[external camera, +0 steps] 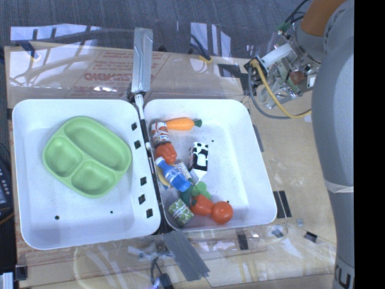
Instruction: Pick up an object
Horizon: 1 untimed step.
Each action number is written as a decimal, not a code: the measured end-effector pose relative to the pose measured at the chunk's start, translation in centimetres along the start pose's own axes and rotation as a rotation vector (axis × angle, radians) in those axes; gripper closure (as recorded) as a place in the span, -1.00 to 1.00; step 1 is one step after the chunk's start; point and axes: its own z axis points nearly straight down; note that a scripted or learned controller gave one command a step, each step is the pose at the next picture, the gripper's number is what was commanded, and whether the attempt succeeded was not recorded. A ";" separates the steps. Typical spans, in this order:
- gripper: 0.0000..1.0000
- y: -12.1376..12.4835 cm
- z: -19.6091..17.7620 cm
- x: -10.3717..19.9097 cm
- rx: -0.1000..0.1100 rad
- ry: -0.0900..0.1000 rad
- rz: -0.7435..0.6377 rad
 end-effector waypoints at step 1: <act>1.00 -0.3 12.8 -0.1 0.005 -0.009 0.048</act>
